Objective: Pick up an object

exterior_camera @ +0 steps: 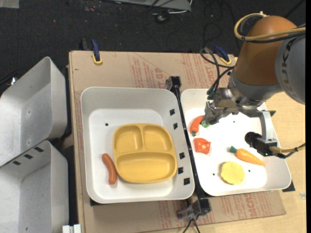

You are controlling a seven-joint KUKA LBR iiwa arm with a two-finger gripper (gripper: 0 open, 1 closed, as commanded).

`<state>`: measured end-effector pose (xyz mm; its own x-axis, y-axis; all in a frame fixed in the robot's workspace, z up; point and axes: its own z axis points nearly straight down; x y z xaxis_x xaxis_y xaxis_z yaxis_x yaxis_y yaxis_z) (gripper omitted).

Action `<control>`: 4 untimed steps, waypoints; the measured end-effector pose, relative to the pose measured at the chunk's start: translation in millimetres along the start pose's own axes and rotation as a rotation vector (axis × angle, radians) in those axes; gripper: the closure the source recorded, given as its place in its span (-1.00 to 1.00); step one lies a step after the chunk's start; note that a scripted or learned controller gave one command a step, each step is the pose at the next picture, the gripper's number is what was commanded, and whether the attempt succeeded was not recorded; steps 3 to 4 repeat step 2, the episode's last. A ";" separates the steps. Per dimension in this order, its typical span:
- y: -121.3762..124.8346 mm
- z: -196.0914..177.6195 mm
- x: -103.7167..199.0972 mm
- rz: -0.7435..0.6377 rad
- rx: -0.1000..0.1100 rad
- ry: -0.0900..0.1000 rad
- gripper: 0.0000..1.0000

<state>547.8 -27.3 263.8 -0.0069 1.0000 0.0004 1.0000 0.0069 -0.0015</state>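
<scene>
Orange pepper (195, 124) half-hidden beside gripper (210, 119)

Reaching in from the right, orange-banded wrist bent down, gripper (210, 116) low by the right bin's left edge.

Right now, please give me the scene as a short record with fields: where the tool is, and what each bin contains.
tool: over the right bin, at its upper left, near the orange-red pepper
left bin: yellow divided plate, sausage
right bin: orange-red pepper, red piece, carrot, yellow round piece
fingers: cannot tell
</scene>
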 end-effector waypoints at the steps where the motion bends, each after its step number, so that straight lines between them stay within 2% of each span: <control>1: 23.6 18.3 47.1 -0.001 -0.002 0.000 1.00; 2: 53.6 14.4 98.1 0.000 -0.005 0.001 1.00; 4: 53.6 14.4 98.1 0.000 -0.005 0.001 1.00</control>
